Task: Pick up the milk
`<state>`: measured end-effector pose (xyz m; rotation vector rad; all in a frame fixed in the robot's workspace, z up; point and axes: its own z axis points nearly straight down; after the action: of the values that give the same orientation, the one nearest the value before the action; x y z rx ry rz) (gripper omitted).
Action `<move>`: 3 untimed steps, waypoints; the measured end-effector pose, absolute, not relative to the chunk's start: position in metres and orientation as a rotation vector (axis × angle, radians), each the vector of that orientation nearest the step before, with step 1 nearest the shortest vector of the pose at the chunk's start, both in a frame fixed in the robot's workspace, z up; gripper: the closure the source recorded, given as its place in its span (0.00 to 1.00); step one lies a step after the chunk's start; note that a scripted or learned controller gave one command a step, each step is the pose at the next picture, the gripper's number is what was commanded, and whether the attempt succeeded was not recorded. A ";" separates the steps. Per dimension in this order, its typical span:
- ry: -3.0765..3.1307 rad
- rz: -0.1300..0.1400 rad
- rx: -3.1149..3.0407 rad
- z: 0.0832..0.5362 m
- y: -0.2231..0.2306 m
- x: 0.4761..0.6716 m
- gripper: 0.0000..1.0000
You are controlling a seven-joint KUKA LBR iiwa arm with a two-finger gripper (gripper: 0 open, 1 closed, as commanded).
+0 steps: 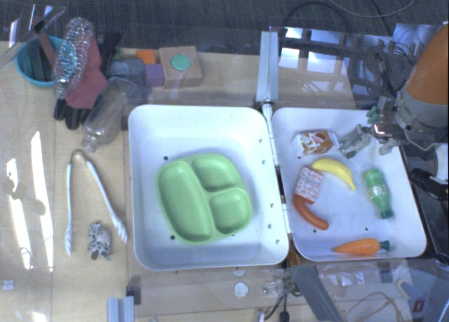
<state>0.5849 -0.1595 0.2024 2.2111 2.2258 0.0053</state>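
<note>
Along the left edge of the frame the surface (42, 173) carries one pair of white tongs (95, 194), one small spotted toy (99, 240), one clear bottle (105, 113) lying on its side, a dark glove (74, 103) and one blue bowl (35, 64), with a few blocks (165, 66) further along the top. Moving right, the left bin (140, 243) holds one green divided tray (205, 198) and nothing else that I can make out. Right of it, the right bin (414, 236) holds six things: one milk (313, 142) carton lying in its upper left part, one red-and-white packet (308, 184) below it, one sausage (309, 212), one banana (334, 171), one green bottle (378, 192) and one carrot (359, 247) near the lower rim. At the upper right the gripper (358, 138) hangs just beside the milk's right end, and I cannot tell whether the jaws are open or closed; no object is visibly between them. By my judgement this is the approach step, with the grasp not yet made. A sound next move would shift the jaws left over the carton, straddle its narrow sides, and avoid nudging the banana just below.
</note>
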 end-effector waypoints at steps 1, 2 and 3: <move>2.205 0.006 2.232 0.123 -0.125 0.670 0.00; 2.328 0.008 2.100 0.088 -0.089 0.647 0.00; 2.325 0.020 2.093 0.102 -0.087 0.650 1.00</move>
<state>0.6499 -0.0874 0.1019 2.0930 2.3255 0.0201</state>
